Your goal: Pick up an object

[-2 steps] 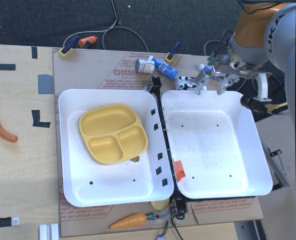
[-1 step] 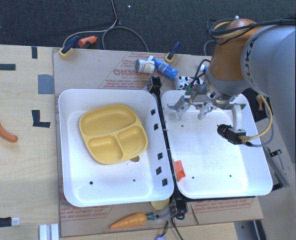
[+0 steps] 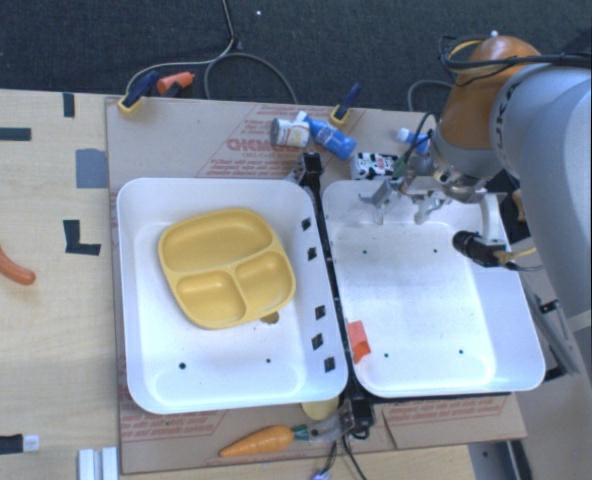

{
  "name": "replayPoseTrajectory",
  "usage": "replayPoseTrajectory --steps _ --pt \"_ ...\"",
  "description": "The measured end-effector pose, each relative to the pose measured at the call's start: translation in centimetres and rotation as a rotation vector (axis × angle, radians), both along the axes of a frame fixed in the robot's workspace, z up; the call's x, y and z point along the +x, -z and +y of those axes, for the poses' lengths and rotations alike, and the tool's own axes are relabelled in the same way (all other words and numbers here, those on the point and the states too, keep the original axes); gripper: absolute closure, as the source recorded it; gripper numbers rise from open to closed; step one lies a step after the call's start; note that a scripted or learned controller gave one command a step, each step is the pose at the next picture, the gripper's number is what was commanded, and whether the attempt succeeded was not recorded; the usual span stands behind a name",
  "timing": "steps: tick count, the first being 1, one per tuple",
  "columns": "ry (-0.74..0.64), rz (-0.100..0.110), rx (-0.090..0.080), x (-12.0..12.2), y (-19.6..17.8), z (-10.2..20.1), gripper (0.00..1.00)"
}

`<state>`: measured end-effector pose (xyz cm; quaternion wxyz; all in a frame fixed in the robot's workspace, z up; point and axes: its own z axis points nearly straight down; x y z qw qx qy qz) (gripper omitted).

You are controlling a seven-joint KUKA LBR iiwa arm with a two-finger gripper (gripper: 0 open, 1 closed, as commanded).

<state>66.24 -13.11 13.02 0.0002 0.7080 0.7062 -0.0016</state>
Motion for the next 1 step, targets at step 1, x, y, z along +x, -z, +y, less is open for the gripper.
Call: replayPoseTrajectory --steps 1 --pt "-0.012 -0.006 0.006 -1.39 -5.78 9.45 0.00"
